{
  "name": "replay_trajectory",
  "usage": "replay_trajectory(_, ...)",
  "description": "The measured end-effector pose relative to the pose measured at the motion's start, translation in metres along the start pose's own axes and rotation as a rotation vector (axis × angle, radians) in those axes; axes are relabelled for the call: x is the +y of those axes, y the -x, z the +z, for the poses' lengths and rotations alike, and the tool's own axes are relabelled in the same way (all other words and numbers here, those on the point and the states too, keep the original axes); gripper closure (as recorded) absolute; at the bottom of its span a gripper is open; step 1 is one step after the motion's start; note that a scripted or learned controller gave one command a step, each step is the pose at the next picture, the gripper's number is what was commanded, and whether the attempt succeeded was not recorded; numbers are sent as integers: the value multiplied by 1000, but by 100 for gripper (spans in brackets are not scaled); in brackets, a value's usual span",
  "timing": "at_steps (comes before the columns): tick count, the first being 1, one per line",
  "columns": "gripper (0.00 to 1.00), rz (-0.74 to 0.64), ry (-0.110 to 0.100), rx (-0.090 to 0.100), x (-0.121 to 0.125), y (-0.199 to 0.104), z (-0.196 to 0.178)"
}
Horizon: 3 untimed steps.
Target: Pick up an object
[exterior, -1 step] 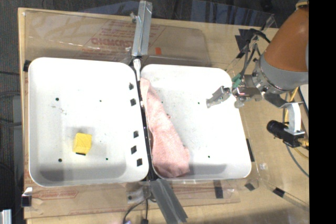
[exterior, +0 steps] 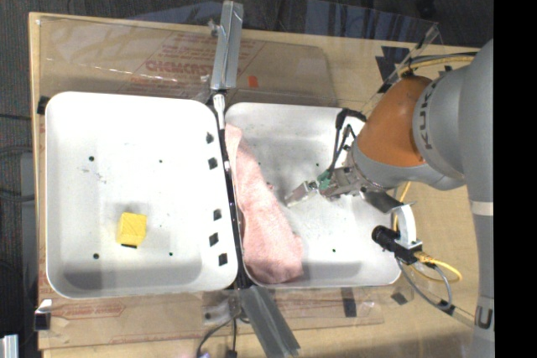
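Note:
A small yellow block [exterior: 132,229] lies in the left bin [exterior: 75,109], toward its near side. A pink cloth [exterior: 260,214] is stretched along the left wall of the right bin [exterior: 285,117]. My gripper [exterior: 298,194] is low over the middle of the right bin, pointing left, its tip just right of the cloth. I see no object in it. The grey arm with its orange band [exterior: 394,134] comes in from the right over the bin's right rim.
A metal divider bar [exterior: 225,54] runs between the two bins and beyond their far side. Cables and a black connector [exterior: 394,239] hang near the right bin's near right corner. The bench edge lies past the bins.

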<state>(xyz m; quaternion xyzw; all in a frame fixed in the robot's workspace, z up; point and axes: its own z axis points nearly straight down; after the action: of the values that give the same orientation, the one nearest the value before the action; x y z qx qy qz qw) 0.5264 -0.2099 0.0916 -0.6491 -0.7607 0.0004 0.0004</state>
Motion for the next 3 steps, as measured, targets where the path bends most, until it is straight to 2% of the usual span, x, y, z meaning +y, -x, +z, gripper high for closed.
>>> replay_trajectory(1,0,-56,-1,1,60,-39,0)
replay_trajectory(2,0,-199,-2,-19,76,-84,-2)
replay_trajectory(3,100,-205,-3,-9,77,-88,-11)
